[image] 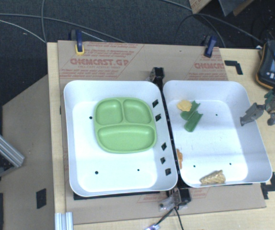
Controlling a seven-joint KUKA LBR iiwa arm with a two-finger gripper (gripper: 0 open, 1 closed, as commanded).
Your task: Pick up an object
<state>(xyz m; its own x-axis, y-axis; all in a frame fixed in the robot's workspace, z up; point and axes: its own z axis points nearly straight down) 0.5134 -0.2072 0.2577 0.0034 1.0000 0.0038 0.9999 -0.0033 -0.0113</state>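
In the right bin (233,143), a small yellow piece (184,105) lies at the far left, touching a dark green piece (193,119) just below it. A tan lumpy object (212,178) rests by the near rim. A tiny orange bit (179,156) sits against the left wall. My gripper (258,118) hovers over the bin's right rim, well to the right of all these objects. Its fingers (250,114) are spread open, with nothing between them.
The left bin (80,166) holds a light green divided plate (125,125). Black clips run along the divider between the bins (164,128). Blue clamps (79,42) grip the board's far edge. A yellow-and-black device (273,68) sits at the far right.
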